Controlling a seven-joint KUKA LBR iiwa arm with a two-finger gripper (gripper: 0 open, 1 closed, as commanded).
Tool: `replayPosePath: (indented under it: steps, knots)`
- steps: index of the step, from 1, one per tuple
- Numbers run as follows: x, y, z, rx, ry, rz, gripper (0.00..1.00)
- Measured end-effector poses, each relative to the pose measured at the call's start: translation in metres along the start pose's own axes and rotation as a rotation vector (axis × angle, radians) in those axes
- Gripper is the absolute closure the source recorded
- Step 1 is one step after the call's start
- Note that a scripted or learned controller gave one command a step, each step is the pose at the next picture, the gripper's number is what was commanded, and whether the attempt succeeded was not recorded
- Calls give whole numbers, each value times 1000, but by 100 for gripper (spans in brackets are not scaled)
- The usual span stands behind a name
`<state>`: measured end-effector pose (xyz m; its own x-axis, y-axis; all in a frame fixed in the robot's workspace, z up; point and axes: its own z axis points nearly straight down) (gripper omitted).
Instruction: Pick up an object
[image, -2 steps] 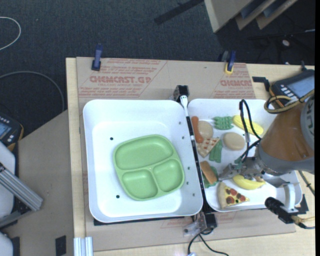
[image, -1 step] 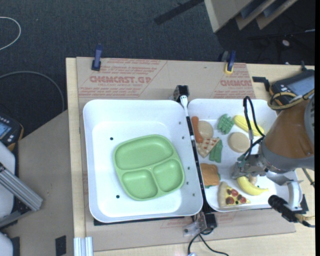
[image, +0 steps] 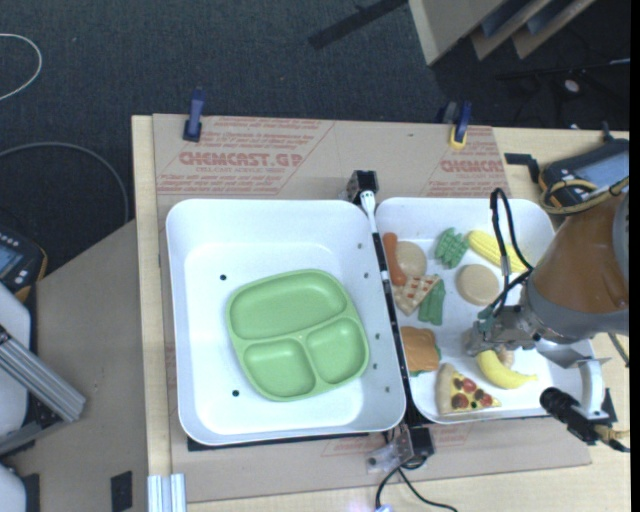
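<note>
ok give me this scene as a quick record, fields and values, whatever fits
left bin: holds a green divided plate
right bin: holds toy food
toy food seen: banana, pizza slice, corn cob, round bun, sandwich, green leafy pieces
arm: reaches in from the right over the right bin
hand: low over the banana, grip not readable
bench: brown board with two clamps at the far edge

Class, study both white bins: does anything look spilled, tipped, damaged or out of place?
Nothing stands out. The green divided plate lies flat in the left bin. The toy foods, such as the banana and pizza slice, all sit inside the right bin.
</note>
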<state>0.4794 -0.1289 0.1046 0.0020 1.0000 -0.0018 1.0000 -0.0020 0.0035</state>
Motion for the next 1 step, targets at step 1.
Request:
replayPosePath:
  steps: [1]
  knots:
    - [40,0,-14,1,3,-7,100]
